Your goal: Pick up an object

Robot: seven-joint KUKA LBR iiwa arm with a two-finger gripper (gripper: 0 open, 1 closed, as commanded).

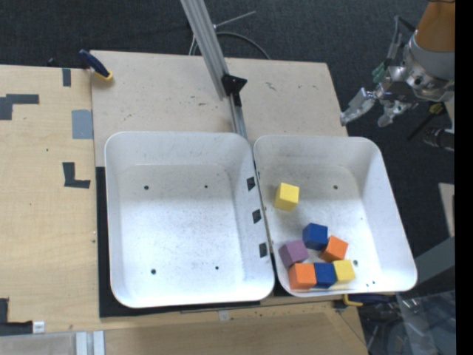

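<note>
My gripper [373,109] hangs open above the bench's right side, beyond the far right corner of the right bin [369,154], with nothing between its fingers. In that bin a yellow cube [287,195] lies alone near the middle. Toward the near edge sits a cluster: a blue cube [315,234], an orange cube [336,248], a purple cube [293,252], a larger orange cube [301,275], a second blue cube [324,274] and a small yellow cube [344,271].
The left bin [118,154] stands beside the right one. A slanted metal rail [207,35] runs from the top down to the seam between the bins. A blue and yellow clamp [96,63] lies at the bench's far left.
</note>
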